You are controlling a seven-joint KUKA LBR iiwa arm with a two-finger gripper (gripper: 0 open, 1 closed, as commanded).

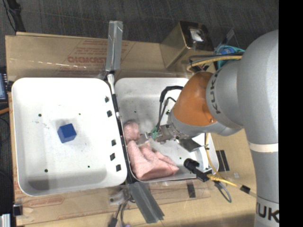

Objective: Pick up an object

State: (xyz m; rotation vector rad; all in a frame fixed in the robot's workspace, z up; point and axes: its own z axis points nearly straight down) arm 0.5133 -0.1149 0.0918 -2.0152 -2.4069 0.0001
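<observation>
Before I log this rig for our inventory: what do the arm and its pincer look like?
The arm is bulky, rounded and light grey, with black KUKA lettering and a pale ring on its lower segment. An orange band wraps it above the wrist. A black cable loops beside the band; yellow cables run over the top. The pincer is small, metallic, with greenish bits.

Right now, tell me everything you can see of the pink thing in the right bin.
The pink object looks soft, like a folded cloth or plush, pale pink and lumpy. It lies flat in the right bin, against the bin's left wall and near its front edge, with a rounded lobe at its far end. The gripper hangs just over its upper part; contact is unclear.
</observation>
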